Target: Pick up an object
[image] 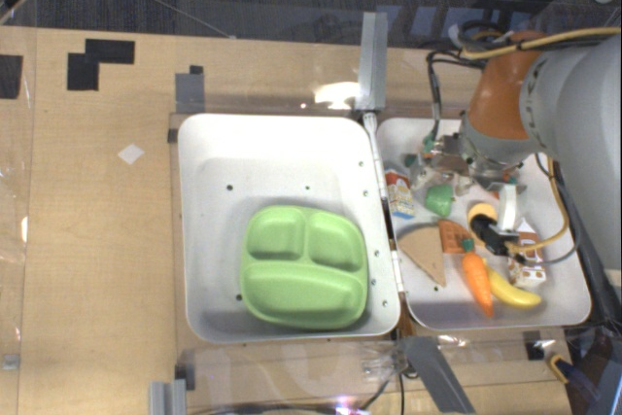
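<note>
Several toys, green cup [439, 200] nearest, just below fingers [457, 162] of unclear opening.

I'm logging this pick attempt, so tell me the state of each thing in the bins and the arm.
Green tray: flat in the left bin, compartments up.
Carrot: lying in the right bin.
Banana: lying beside the carrot.
Tan wedge: flat on the bin floor.
Gripper: low over the right bin's clutter.
</note>
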